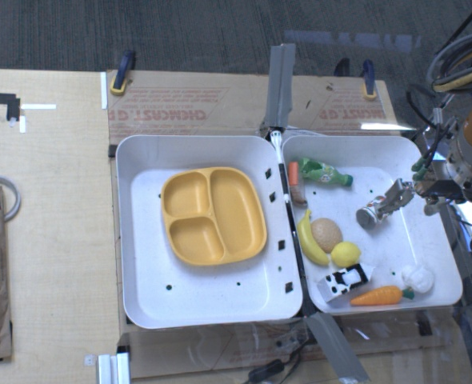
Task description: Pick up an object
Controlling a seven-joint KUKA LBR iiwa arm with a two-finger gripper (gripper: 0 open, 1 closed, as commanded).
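My gripper point(374, 213) hangs over the middle of the right bin point(380, 157), reaching in from the right edge. It sits over bare bin floor, to the right of the food toys. Left of it lie a yellow banana point(309, 243), a tan round object point(326, 232) and a yellow lemon point(346, 254). A green bottle point(326, 172) lies at the bin's back left. Along the front are a black-and-white toy cow point(344, 282), an orange carrot point(377, 296) and a small white object point(418, 278). Nothing shows in the gripper.
The left bin point(140, 238) holds a yellow divided plate point(214, 214). A grey divider post point(281, 86) rises behind the seam between the bins. Cardboard point(188, 102) lies behind both bins, and cables point(458, 54) hang at the right.
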